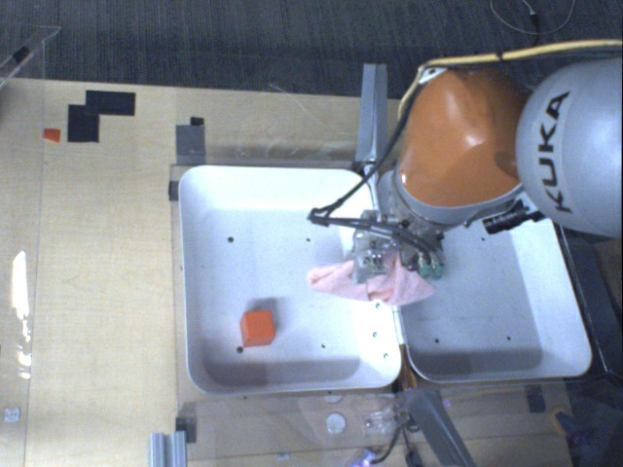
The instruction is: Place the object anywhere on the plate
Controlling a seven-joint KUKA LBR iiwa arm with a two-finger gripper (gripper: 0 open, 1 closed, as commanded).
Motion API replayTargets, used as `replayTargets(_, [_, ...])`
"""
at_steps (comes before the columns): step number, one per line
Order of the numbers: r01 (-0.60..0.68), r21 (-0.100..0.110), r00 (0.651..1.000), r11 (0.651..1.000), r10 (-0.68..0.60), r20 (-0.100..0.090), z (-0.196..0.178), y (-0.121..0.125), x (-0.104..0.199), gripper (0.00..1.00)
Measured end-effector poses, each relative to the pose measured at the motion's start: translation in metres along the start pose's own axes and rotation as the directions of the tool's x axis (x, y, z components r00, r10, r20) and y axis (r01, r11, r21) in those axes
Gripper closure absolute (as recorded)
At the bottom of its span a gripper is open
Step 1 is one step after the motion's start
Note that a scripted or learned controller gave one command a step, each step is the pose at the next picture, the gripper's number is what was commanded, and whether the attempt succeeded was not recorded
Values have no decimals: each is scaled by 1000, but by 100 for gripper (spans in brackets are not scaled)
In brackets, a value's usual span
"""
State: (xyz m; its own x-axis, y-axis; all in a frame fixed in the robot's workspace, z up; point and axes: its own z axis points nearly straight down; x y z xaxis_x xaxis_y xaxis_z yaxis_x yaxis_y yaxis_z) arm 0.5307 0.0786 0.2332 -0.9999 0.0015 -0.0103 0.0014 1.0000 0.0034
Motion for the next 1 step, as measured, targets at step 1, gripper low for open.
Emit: replayTargets(1, [0, 0, 1000, 1000, 0, 0, 0, 0, 0, 0])
